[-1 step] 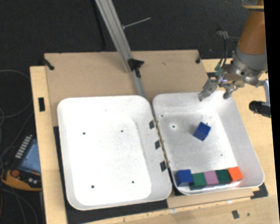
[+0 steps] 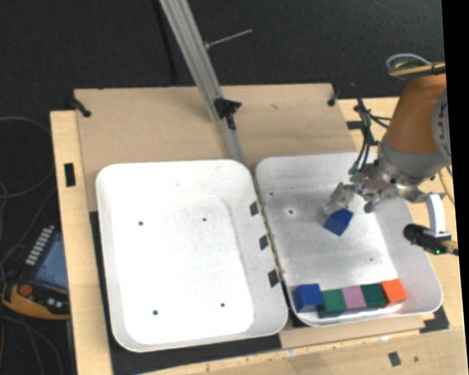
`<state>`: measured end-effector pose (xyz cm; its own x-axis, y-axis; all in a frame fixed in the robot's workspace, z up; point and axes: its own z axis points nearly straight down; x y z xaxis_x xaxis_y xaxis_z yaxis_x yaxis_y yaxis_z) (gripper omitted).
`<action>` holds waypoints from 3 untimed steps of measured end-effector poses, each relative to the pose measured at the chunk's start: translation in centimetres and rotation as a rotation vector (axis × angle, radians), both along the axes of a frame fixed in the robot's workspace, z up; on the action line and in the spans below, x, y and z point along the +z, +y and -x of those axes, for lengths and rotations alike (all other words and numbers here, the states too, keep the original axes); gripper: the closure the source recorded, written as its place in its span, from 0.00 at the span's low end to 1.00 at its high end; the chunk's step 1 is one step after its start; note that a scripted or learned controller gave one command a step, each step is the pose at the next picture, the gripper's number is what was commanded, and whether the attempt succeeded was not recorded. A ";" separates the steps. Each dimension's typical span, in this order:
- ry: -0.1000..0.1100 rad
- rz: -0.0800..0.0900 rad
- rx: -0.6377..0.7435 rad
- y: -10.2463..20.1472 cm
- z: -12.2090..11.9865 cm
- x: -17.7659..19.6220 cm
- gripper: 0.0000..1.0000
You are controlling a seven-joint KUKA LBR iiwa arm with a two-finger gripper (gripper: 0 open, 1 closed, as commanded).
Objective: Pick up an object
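Note:
A blue cube (image 2: 338, 221) lies turned at an angle on the floor of the right bin (image 2: 299, 188), near its middle. My gripper (image 2: 353, 205) hangs just above and to the right of it, with its fingers spread apart. The left fingertip (image 2: 337, 205) is at the cube's upper edge, and the cube is not between the fingers. Along the bin's front wall stands a row of blocks: blue (image 2: 308, 296), green (image 2: 333, 301), pink (image 2: 353, 297), dark green (image 2: 374, 295) and orange (image 2: 395, 290).
The left bin (image 2: 183, 250) sits beside the right one, with a dark divider strip (image 2: 268, 240) between them. A metal pole (image 2: 202, 65) slants up from the back of the bench. Cables and a pendant (image 2: 32, 277) lie off the bench's left side.

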<state>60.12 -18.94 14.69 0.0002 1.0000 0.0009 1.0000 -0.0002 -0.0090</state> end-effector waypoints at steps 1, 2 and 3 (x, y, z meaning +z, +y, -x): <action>-0.017 0.008 0.001 2.2 1.2 -4.8 0.00; -0.016 0.003 0.005 3.8 -4.7 -4.9 0.00; -0.008 0.003 0.000 3.5 0.4 -5.0 0.00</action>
<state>59.72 -15.44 9.72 0.0006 1.0000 -0.0018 1.0000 -0.0006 -0.0010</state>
